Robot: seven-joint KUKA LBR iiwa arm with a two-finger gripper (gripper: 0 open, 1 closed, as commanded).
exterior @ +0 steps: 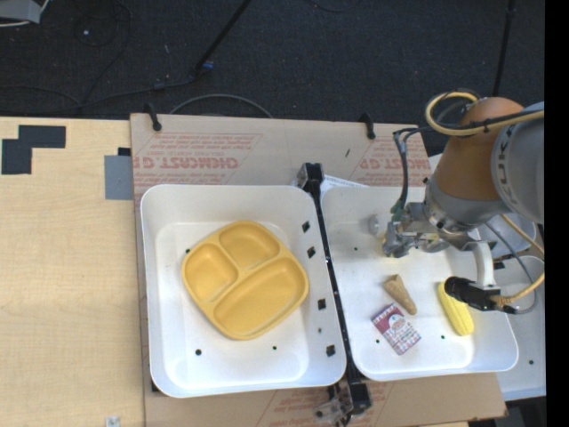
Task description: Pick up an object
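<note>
Grey arm (498,163) bends in from 3 o'clock, gripper (396,238) low at the right bin's (356,345) 11 o'clock; jaw state unclear. Cone (401,294), corn (456,309) and card (396,328) lie toward 5 o'clock.

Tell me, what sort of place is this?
Probably a robotics lab test bench: a grey arm reaches over two white bins, holding a yellow divided plate and toy-like bits such as a corn cob, with cables on the dark floor.

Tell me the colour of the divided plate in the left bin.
Yellow; the divided plate shows plainly in the camera view.
</note>
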